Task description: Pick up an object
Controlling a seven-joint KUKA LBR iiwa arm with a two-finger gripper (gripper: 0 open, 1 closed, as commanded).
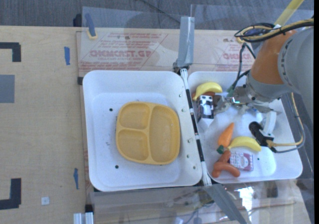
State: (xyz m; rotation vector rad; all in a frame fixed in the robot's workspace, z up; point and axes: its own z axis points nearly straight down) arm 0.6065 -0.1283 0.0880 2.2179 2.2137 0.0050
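Jaws of the gripper [206, 106] pointed down into the right bin [293, 167], close to its left wall, but whether they stood apart or together could not be told, and nothing showed between them. Nearest, by that bin's near edge, lay an orange-red sausage [225, 169] with a red and white packet [241, 161] just beside it on the right. Behind these rested a yellow banana [244, 143], and a carrot [226, 135] lay tilted just to its left. Farther back hung the gripper, carried by the grey arm [294, 63] reaching in from the right. A second banana [208, 88] lay just beyond the gripper, toward the bin's far left corner, outside the jaws; contact could not be judged. In the left bin [92, 118] a yellow divided plate [148, 132] sat near the middle.
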